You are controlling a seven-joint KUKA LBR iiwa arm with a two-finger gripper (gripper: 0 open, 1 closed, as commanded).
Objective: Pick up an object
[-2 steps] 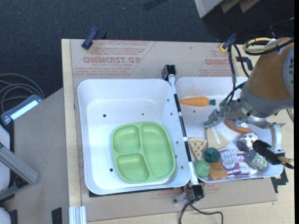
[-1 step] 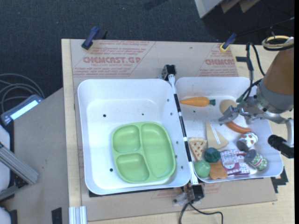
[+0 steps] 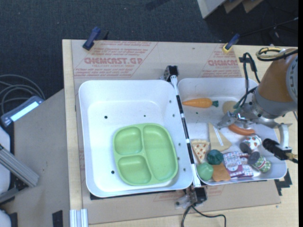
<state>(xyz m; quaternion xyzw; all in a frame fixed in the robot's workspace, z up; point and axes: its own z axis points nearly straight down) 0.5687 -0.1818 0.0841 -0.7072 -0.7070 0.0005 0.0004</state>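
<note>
My gripper [image 3: 230,120] is low in the right bin [image 3: 208,85], reaching in from the right under the orange-banded wrist [image 3: 278,82]. Its tip sits just over the left end of a red-orange sausage [image 3: 243,129]. An orange carrot [image 3: 199,103] with a green top lies to the left, near the bin's back. A beige round piece [image 3: 229,106] lies just behind the gripper. Along the front are a pizza slice [image 3: 200,150], a dark green lump [image 3: 215,156], a light green ball [image 3: 205,170], an orange piece [image 3: 221,174] and a printed packet [image 3: 235,162].
The left bin [image 3: 94,103] holds a green divided plate [image 3: 143,153]. More small toys [image 3: 255,155] crowd the right bin's front right corner. A black divider clip [image 3: 171,72] sits between the bins at the back. Cardboard [image 3: 113,56] lies under both bins.
</note>
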